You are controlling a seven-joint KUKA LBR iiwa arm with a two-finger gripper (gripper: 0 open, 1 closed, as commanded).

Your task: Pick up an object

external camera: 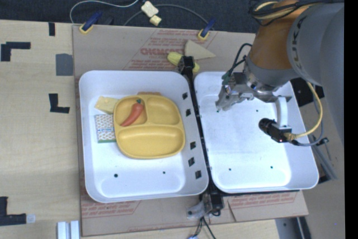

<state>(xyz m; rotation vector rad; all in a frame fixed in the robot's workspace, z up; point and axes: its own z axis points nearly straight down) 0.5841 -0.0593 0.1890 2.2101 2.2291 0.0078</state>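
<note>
While the claw [225, 102] hangs over the right bin [251, 176].

An orange-red pepper [133, 113] lies in the yellow divided plate's [150, 140] upper-left compartment.

Red printing is showing on the cardboard sheet [162, 45] at twelve o'clock of the left bin [89, 120], too blurred for reading.
</note>
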